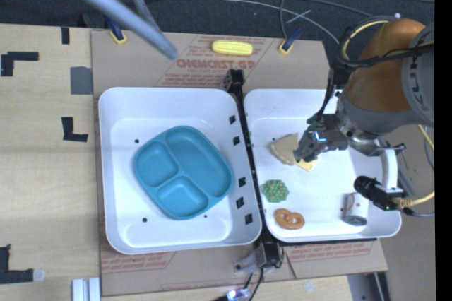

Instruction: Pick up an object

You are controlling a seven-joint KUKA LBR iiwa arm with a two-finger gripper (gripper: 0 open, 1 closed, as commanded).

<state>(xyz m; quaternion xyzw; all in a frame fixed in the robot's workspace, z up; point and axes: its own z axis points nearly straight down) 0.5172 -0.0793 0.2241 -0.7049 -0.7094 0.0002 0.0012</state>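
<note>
In the left white bin (113, 151) lies a blue plastic divided plate (182, 171), untouched; behind the bins, on the cardboard, rests a small yellow corn-like piece (232, 48). In the right white bin (282, 105) sit a green bumpy ball (275, 189) and, nearer the front, a brown pretzel-shaped toy (289, 219); further in lies a tan wedge-shaped piece (284, 149), with the gripper (311, 150) down at its right edge; whether it has any grip on the wedge I cannot tell. A small grey cylinder (352, 208) stands at far right. Judged so, nothing is raised yet; grasp and lift remain.
</note>
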